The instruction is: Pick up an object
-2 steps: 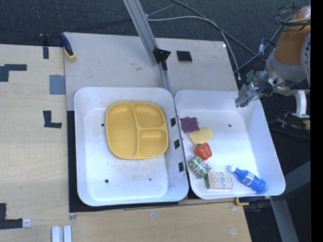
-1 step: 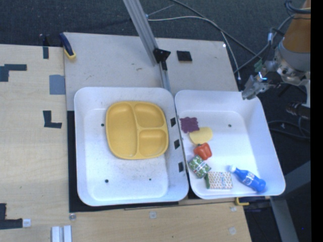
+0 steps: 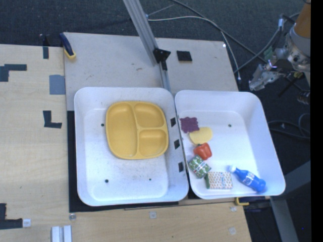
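I see the metal two-finger gripper (image 3: 261,76) at the upper right, outside the bins and over the dark floor just beyond the right bin's far corner. I cannot tell from here whether it is released or clenched, and I see nothing in it. The grey arm with its orange band (image 3: 304,19) hangs at the right edge, wrist angled down and left toward the bench.

In the shallow white right bin (image 3: 252,107) the objects cluster near its left wall: a purple flat piece (image 3: 189,124), a yellow rounded piece (image 3: 201,135) touching it, a small red pepper-like toy (image 3: 203,150), a green-and-white wrapped packet (image 3: 199,167), a pale speckled square pouch (image 3: 220,180) and a blue plastic bottle (image 3: 249,179) lying on its side. The left white bin (image 3: 88,150) holds a yellow divided plastic tray (image 3: 137,130).
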Motion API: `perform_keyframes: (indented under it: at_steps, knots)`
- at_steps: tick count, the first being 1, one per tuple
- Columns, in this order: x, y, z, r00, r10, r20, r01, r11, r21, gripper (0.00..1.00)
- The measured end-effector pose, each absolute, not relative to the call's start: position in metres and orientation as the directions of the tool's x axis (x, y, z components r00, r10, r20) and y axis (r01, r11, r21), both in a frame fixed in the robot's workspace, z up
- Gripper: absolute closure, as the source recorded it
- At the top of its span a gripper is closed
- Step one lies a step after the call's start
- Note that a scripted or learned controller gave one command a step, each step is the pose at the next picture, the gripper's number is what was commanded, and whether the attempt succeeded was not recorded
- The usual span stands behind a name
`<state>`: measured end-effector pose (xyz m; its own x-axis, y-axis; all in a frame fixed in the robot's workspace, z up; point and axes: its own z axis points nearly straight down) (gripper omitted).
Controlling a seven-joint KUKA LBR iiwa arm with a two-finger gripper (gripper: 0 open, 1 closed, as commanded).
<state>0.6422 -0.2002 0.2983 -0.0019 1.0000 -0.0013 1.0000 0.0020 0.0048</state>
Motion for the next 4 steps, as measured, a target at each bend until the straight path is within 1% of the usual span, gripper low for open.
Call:
perform_keyframes:
  at_steps: [1,2,3,4]
  knots:
    - [0.626,-0.162,0.286,-0.003,1.000,0.000,1.000,0.003,-0.002,1.00]
    - [0.612,-0.108,0.280,-0.006,1.000,0.001,1.000,0.006,-0.002,1.00]
    - [0.588,-0.060,0.278,-0.004,1.000,0.001,1.000,0.004,-0.003,1.00]
    - [0.565,-0.014,0.252,-0.004,1.000,0.000,1.000,0.004,-0.005,1.00]
